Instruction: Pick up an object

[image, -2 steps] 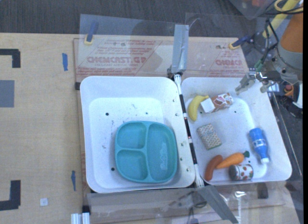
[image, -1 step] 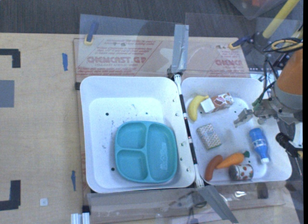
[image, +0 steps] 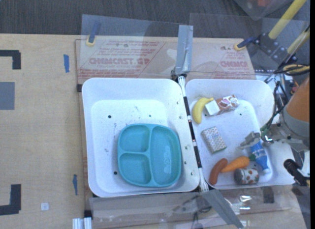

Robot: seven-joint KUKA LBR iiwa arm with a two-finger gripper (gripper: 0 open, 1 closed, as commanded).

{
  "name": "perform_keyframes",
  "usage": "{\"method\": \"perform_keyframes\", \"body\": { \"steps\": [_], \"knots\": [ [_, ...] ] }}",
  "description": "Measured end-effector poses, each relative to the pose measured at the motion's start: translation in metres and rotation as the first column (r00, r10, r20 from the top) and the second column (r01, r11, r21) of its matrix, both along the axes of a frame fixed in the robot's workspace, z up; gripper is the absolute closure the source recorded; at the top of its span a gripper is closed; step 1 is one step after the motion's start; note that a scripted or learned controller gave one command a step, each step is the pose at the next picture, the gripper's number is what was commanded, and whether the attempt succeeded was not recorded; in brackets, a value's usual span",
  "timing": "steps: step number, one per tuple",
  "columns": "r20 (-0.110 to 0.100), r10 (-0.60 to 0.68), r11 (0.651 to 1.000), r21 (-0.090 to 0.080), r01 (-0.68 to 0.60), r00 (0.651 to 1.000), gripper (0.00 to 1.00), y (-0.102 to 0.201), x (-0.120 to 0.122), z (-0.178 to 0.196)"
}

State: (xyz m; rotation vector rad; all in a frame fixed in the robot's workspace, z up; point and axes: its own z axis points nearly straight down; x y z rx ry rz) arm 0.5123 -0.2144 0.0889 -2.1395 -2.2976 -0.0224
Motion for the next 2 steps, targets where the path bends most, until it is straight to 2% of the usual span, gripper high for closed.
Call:
{"method": "perform_keyframes", "body": {
  "steps": [1,2],
  "knots": [
    [0.003,-0.007,1.000,-0.010,0.007,1.000,1.00,-0.005,-0.001,0.009],
    [-0.007,0.130,0.991,-0.013,-0.130,0.992,1.00,0.053,0.057,0.076]
  ]
}}
